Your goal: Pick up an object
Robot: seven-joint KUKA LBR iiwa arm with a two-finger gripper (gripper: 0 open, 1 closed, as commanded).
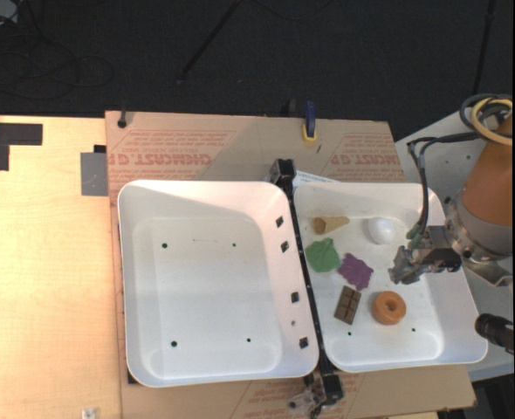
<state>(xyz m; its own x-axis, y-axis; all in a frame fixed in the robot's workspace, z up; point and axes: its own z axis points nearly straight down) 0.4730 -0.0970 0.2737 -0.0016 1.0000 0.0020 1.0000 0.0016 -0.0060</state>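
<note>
The right bin (449, 343) holds several small objects: a tan cone (330, 224), a white ball (381, 230), a green lump (322, 255), a purple piece (356, 271), a brown chocolate bar (348, 305) and an orange-brown donut (389, 307). My gripper (406, 269) hangs over the right side of this bin, just above and right of the donut and below the white ball. Nothing shows between its fingers.
The left bin (153, 356) lies beside the right one, parted from it by a black clamp strip (297, 269). Brown cardboard (196, 151) sits under both bins. A wooden bench top (39, 278) spreads to the left. Cables (423, 173) trail near the arm.
</note>
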